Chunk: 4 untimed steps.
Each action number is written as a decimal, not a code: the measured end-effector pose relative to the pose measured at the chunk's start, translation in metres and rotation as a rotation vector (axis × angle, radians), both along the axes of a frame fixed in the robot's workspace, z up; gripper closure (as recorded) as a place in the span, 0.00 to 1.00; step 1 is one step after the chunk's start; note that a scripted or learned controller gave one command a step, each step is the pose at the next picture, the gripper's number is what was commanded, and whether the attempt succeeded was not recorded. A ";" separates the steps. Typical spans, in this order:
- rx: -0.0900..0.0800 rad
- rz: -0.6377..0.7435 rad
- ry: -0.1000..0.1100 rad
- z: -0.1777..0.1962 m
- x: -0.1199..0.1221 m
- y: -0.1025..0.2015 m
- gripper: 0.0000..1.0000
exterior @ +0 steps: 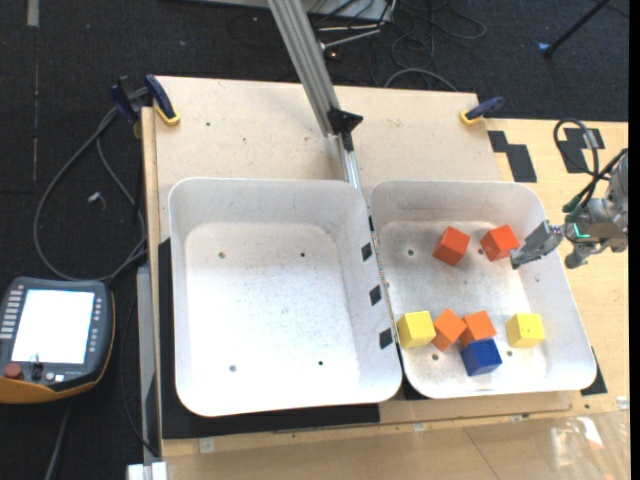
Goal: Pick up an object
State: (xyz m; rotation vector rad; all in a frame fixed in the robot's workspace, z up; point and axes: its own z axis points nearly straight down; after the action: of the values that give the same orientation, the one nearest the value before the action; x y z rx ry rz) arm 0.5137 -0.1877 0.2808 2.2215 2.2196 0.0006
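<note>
Seven blocks in the right bin (560,298): four orange, two yellow, one blue

A pale wooden worktop (260,128) sits on dark carpeted floor (70,48), clamps (160,100) gripping its two far corners, a metal pole (305,53) slanting in over its far edge, loose cables (420,38) beyond, and a control pendant (52,340) on the floor off its left edge.

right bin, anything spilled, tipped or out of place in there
Nothing stands out. All seven blocks sit inside the right bin: two orange near the top, and yellow, two orange, blue and yellow toward the front. The gripper hovers at the bin's right edge.
</note>
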 end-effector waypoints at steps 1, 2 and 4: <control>0.000 0.000 0.000 0.000 0.000 0.000 0.00; 0.000 0.000 0.000 0.000 0.000 0.000 0.00; 0.000 0.000 0.000 0.000 0.000 0.000 0.00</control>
State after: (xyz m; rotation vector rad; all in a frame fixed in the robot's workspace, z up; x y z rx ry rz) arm 0.5136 -0.1877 0.2809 2.2215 2.2195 0.0006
